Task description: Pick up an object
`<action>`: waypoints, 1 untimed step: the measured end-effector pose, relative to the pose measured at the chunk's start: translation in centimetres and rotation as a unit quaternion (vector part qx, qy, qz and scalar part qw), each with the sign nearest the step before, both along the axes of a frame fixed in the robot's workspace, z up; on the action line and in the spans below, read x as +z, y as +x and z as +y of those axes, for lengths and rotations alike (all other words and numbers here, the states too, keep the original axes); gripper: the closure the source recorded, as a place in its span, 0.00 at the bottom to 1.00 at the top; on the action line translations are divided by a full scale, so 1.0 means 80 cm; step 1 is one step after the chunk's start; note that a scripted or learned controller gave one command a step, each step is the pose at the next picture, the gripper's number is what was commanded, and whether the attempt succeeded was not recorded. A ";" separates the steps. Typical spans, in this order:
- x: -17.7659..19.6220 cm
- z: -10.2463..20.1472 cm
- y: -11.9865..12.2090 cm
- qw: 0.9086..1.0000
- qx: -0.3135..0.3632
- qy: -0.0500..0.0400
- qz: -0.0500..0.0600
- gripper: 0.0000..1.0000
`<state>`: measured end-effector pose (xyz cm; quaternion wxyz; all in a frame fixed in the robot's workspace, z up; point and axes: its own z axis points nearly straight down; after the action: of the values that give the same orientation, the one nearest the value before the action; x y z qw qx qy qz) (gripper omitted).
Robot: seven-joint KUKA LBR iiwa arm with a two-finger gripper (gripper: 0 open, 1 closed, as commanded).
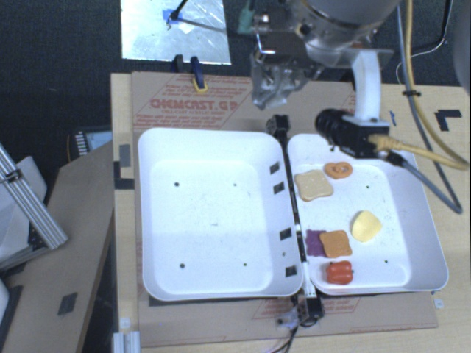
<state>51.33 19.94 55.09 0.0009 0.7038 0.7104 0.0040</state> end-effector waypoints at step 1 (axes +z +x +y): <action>0.014 0.001 0.000 1.000 0.001 0.001 -0.001 1.00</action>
<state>51.33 19.98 56.22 0.0011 0.7028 0.7113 0.0054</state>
